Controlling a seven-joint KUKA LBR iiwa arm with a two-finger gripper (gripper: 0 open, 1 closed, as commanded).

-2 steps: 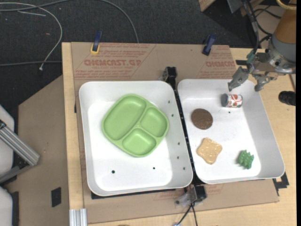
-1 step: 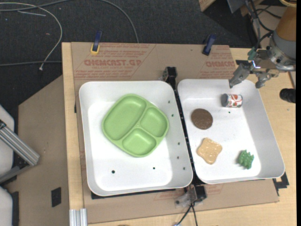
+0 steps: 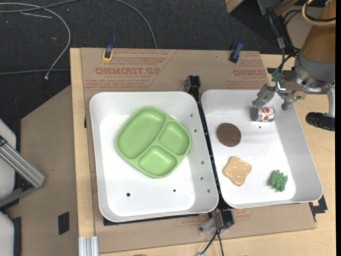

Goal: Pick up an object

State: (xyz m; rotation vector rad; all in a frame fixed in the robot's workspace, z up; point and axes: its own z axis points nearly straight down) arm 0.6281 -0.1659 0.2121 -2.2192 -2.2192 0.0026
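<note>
Four small objects are seen in the right bin (image 3: 298, 159), and none of them has yet been lifted clear, so the task is judged to be at its approach or first-contact stage. A small red-and-white object (image 3: 266, 114) lies toward the bin's 12 o'clock end, and the gripper (image 3: 273, 102) is placed directly over it, reached in from the 3 o'clock side. The fingers (image 3: 261, 98) are seen spread, one at the object's 10 o'clock and the other toward its 2 o'clock, and they have not been pressed together on it. Whether the object is touched by either finger cannot be told; it appears to rest on the bin floor.

At the bin's centre, toward 9 o'clock of it, a round brown cookie (image 3: 229, 134) is found. A tan cracker-like piece (image 3: 236, 170) lies at 6 o'clock of the cookie, near it but apart. A green leafy toy (image 3: 278, 180) sits near the bin's 4 o'clock corner, well apart from the gripper.

A green divided plate (image 3: 153, 141) is held in the left bin (image 3: 106, 196), at its centre, and is left untouched.

What remains, by this reading, is everything that counts: the fingers are to be closed on the red-and-white object and it is to be raised off the floor.
</note>
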